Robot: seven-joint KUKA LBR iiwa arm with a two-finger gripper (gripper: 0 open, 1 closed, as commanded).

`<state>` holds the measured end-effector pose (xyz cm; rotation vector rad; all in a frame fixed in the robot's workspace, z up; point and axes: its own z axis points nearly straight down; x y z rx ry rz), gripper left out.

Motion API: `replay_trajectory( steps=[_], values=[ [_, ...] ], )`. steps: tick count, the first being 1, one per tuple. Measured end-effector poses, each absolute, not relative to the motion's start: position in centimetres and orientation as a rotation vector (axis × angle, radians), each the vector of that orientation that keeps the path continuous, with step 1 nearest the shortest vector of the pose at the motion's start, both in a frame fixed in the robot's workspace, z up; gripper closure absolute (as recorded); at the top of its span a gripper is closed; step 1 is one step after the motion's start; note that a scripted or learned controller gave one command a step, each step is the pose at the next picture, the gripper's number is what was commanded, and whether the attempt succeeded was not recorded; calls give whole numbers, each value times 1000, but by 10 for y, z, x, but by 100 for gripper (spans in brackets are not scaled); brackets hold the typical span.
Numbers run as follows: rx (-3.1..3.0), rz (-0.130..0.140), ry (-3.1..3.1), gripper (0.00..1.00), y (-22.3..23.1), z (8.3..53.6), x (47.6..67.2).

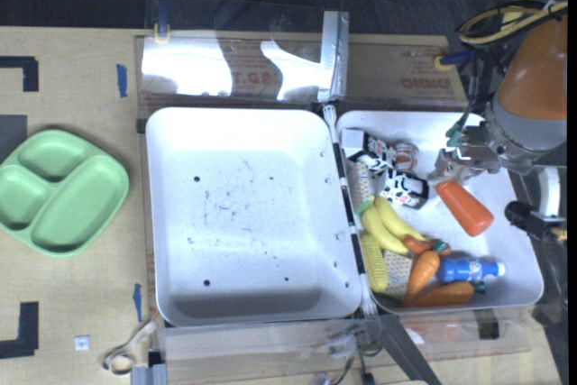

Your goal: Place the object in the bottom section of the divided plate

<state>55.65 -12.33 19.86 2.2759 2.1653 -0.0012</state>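
You have two white bins side by side on the desk (72, 59). The left bin (180, 135), in the middle of the frame, has a bare floor marked with faint scuffs and a few dark dots, so there is plenty of free space inside it. The right bin (523, 279) is crowded along its left wall and lower edge, with bare floor only in its upper middle and right part.

The green divided plate (61, 191) sits at the far left of the frame, well apart from both bins, with bare desk around it. It has three sections: two small ones at the top and one large one at the lower right.

The arm (534, 90) comes in at the upper right, and its tool (464, 156) hangs over the upper part of the right bin. I cannot tell whether the tool is wide or narrow. An orange cylinder (465, 206) lies tilted on the bin floor just below the tool; you cannot tell whether they touch.

Lower down you can count two bananas (383, 227), one carrot toy (422, 271), one blue bottle (469, 269) and one black-and-white toy (401, 187), packed close together.
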Motion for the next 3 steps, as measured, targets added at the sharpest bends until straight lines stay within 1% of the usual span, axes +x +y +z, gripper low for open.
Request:
replay_trajectory(
  steps=[1,2,3],
  values=[
    [1909,2,2491,100,-84,185,647],
    [1885,1,2514,100,0,185,620],
    [1821,2,2557,100,-38,360,622]
  ],
)
